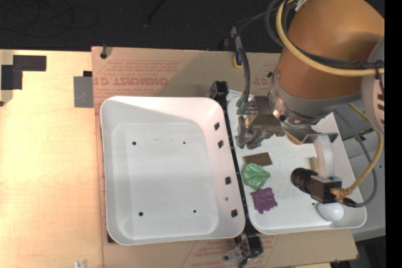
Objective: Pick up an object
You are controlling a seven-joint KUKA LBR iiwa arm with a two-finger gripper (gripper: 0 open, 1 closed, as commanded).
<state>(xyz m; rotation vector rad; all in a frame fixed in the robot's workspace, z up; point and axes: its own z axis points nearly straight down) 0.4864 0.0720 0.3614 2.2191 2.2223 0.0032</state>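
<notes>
Claw (250, 135) low in the right bin (352, 219), near its left wall; cannot tell its opening. Just below it lie a brown flat piece (261, 159), then a green crumpled object (255, 175) and a purple lump (264, 199). Green one judged light, soft, compliant; pinch across its raised middle.

Green crumpled object (255, 175) in right bin (295, 223)
</notes>
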